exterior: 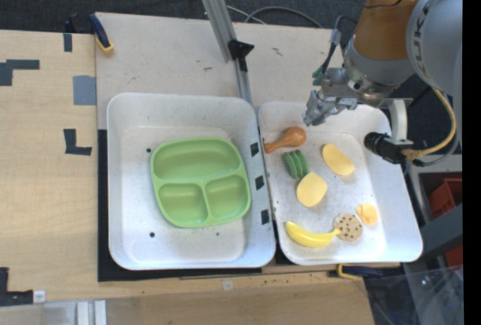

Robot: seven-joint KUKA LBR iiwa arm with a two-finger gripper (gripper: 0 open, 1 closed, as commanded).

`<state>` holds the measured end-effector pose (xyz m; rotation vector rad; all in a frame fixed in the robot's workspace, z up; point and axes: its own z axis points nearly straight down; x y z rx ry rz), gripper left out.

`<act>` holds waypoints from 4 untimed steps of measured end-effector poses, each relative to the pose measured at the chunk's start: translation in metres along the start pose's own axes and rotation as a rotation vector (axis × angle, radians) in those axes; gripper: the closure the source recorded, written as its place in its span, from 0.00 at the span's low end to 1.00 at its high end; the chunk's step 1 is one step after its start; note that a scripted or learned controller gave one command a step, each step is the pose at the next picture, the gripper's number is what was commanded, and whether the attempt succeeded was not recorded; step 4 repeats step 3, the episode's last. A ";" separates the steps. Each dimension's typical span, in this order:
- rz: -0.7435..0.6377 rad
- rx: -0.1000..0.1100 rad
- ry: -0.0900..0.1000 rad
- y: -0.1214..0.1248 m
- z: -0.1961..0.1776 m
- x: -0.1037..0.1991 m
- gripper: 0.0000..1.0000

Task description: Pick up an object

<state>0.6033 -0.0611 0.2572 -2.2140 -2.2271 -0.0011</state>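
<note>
The gripper [317, 114] hangs low over the far edge of the right bin [398, 229], near the drumstick [285, 140], probably its target, but its opening cannot be told.

You are looking at seven small toy foods lying loose in the right bin [398, 188]. A brown drumstick [286, 140] is lying near the bin's upper left, its thin end pointing toward the divider. Just below it a green ridged vegetable [296, 164] is resting. A yellow oval piece [338, 160] is sitting to the right, and a second yellow lump [311, 189] is lying below the green one. A banana [310, 235] is curving along the lower edge, touching a speckled cookie [347, 226]. A small orange piece [367, 214] is sitting just beside the cookie.
</note>
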 end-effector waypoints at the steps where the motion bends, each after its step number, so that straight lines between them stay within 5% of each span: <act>1: 0.000 0.004 0.000 -0.027 0.015 0.049 1.00; 3: 0.000 0.005 -0.001 -0.065 0.025 0.136 1.00; 4: 0.000 0.005 -0.001 -0.065 0.025 0.136 1.00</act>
